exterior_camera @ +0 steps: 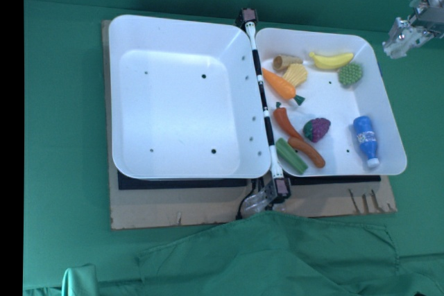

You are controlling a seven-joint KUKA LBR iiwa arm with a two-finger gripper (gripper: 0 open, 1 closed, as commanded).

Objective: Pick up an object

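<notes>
The right bin holds several toy foods: a yellow banana, a green bumpy piece, a tan piece, a yellow corn-like piece, an orange carrot, two reddish-orange pieces, a green cucumber, purple grapes and a blue bottle. My gripper hangs at the far right, above and outside the right bin's back right corner, with nothing seen between its fingers.
The left bin lies beside the right one, with a black and white bar between them. Both rest on a cardboard sheet. Green cloth bunches at the front.
</notes>
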